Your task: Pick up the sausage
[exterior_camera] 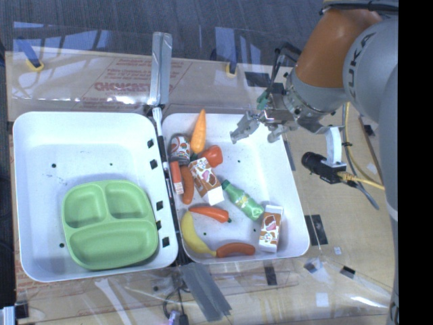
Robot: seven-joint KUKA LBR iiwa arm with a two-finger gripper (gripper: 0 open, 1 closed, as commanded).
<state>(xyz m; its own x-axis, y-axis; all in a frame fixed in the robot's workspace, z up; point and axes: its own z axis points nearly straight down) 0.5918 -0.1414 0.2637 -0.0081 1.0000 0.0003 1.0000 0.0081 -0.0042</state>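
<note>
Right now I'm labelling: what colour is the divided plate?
Light green, in the camera view.

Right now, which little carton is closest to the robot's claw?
The carton in the pile beside the tomato. The other carton lies by the bin's front corner, farther from the gripper.

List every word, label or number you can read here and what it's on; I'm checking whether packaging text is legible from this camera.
"KU": grey letters on the arm, cut off at the frame edge.
Red print on the sheet behind the bins: upside down, too blurred to read.
Carton labels and can: too small to read.
</note>
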